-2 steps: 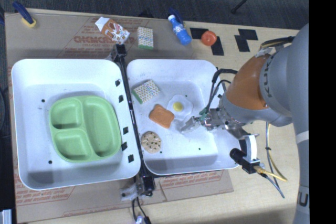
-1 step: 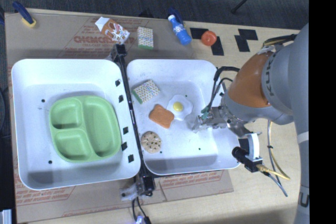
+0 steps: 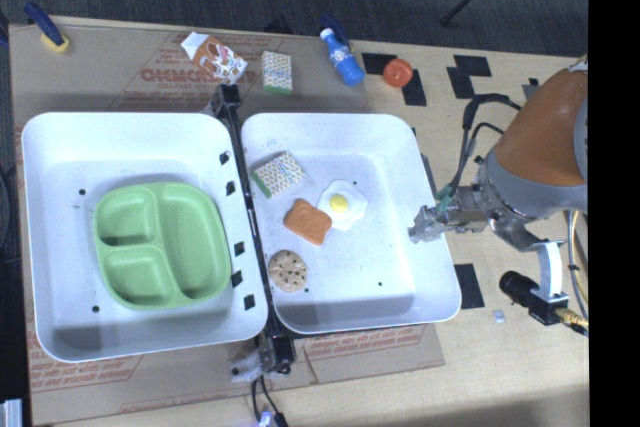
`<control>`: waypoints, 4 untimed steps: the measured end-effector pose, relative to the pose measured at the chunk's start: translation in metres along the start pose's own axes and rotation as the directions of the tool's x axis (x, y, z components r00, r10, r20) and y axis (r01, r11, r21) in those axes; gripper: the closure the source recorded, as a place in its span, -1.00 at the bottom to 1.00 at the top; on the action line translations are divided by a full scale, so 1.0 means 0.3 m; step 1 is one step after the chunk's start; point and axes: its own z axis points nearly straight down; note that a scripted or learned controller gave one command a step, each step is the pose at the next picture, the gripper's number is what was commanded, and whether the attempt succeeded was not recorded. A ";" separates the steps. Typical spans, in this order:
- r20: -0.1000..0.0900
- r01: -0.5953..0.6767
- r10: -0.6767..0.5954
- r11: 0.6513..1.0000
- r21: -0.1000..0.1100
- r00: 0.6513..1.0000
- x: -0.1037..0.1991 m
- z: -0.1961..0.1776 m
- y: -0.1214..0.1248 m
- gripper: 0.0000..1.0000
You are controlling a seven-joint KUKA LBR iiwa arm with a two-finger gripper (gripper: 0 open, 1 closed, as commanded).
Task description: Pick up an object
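End effector: my grey two-finger end effector (image 3: pixel 428 223) sat at the right rim of the right-hand shallow white bin (image 3: pixel 400 305), just outside its floor; I could not tell how it was set, and nothing was seen in it.
Arm: my grey arm with the orange band (image 3: pixel 545 130) reached in from the right, low over the table (image 3: pixel 500 355).
Nearest things: a white-and-yellow toy fried egg (image 3: pixel 342 205) lay near the bin's middle, touching an orange toy bread piece (image 3: pixel 307 221) on its left.
Further in: a brown speckled toy cookie (image 3: pixel 288 270) lay near the bin's left wall, and a green-and-white patterned flat packet (image 3: pixel 278 173) lay above the bread.
Left bin: the left-hand white bin (image 3: pixel 50 145) held a pale green plastic divided plate (image 3: pixel 160 243).
Beyond the bins: a blue bottle (image 3: pixel 343 60), a small red-orange round thing (image 3: pixel 398 71), a small patterned box (image 3: pixel 276 72) and a crinkled snack wrapper (image 3: pixel 213 58) lay on the table, well apart from me.
Progress: by my judgement nothing was picked up; every candidate rested on the bin floor.
Left to do: move over one object, probably the egg as the nearest, descend, close and lift.
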 end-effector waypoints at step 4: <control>-0.003 0.002 -0.002 1.000 0.006 1.000 0.129 0.440 0.026 -1.00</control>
